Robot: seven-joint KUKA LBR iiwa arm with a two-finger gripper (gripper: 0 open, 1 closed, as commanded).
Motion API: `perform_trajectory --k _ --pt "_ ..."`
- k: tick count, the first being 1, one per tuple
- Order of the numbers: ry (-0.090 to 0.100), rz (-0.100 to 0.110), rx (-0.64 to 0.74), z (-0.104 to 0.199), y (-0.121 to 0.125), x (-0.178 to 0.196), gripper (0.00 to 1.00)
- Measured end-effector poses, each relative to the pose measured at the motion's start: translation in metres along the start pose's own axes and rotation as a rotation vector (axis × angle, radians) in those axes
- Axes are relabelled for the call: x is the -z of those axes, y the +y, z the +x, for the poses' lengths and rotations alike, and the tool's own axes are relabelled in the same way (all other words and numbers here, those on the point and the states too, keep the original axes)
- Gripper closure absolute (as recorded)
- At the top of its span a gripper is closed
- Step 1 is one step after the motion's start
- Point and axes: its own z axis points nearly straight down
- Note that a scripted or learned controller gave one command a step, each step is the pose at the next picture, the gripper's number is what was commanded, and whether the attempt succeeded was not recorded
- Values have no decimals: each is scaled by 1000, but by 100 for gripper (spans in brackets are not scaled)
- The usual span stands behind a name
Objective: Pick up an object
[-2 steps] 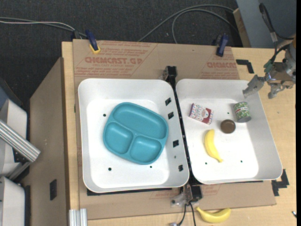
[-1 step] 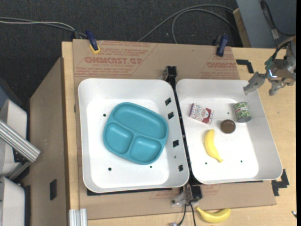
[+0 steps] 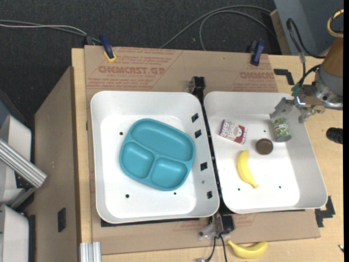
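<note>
The gripper (image 3: 289, 109) is at the right bin's (image 3: 305, 190) far right corner; its grip state cannot be determined. A green-labelled jar (image 3: 281, 129) sits directly below it, touching or apart unclear. Brown ball (image 3: 264, 146), banana (image 3: 246, 169) and carton (image 3: 233, 131) lie to its left.

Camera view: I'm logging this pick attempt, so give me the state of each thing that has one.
Blue divided plate: upright in the left bin, holding nothing.
Banana: lying flat in the right bin, untouched.
Small red-and-white packet: lying flat.
Brown round object: resting on the bin floor.
Green-speckled object: directly beneath the gripper; grip unclear.
</note>
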Motion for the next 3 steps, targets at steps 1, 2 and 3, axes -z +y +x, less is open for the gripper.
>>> perform_trajectory --k 1,2,3 --pt "0 0 0 2 -2 -42 0" --pt "-2 -1 -1 -4 -10 -92 0" --pt "-2 -7 0 -3 -8 -78 100"
